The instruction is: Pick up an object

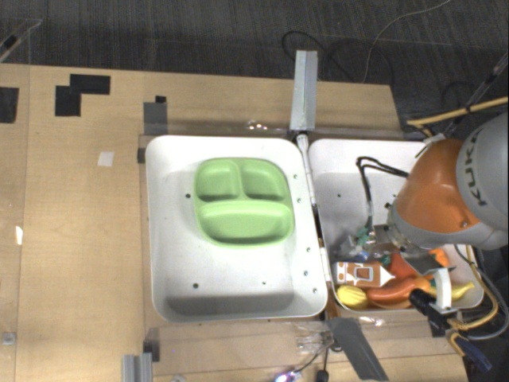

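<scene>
Where hand [374,249] hovers, toys [382,289] beneath.

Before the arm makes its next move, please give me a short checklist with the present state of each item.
1. Objects lie in the right white bin: ok, an orange carrot-shaped toy and a yellow banana-shaped toy sit at its near edge.
2. Arm is above that pile: ok.
3. Pincer state: cannot tell, the wrist hides it.
4. Object held: cannot tell.
5. Green divided plastic tray rests in the left white bin: ok.
</scene>
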You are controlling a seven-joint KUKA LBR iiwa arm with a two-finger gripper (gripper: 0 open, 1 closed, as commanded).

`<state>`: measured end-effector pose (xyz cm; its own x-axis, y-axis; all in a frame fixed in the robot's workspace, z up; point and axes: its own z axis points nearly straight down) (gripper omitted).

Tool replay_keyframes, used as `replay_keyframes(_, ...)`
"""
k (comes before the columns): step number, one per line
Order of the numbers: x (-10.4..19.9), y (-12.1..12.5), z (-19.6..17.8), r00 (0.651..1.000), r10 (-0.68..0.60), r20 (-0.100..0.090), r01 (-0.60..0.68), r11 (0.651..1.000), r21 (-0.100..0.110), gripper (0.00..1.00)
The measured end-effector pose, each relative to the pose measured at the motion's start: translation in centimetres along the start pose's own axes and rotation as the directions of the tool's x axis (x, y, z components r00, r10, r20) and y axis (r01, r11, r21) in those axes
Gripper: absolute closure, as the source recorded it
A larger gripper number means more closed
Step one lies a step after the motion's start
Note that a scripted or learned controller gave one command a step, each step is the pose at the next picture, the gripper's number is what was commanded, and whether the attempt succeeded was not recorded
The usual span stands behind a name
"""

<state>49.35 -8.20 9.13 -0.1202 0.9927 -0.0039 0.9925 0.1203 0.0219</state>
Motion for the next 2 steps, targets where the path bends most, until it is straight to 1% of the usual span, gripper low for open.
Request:
replay_keyframes(1,0.2,0.3,-1.1,1.000,-0.003,-0.001,0.003,1.000,-0.005,1.00)
replay_keyframes(2,3.4,6.4,-9.3,0.987,0.161,0.000,-0.161,0.987,0.018,1.00)
